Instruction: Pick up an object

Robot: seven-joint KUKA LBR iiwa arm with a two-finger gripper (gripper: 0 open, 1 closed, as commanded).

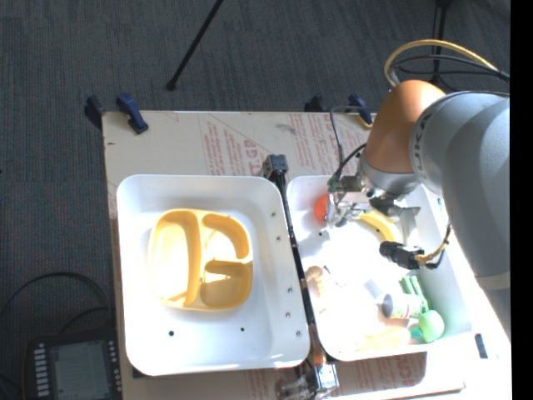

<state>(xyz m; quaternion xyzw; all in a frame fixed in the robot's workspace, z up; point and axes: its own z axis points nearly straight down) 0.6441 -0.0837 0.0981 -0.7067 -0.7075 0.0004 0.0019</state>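
Hovering low in the right bin (441, 327), end effector (341, 211), grip state unclear, orange object (320, 207) just beside.

Two white bins side by side on bench. Left bin (133, 340) holds yellow divided tray (200, 258). Arm (450, 140) reaches in from right over right bin (454, 294). Gripper (341, 211) low at bin's upper left, just beside orange object (320, 207) and yellow banana-like piece (379, 227). Green items (423, 311) near lower right corner.
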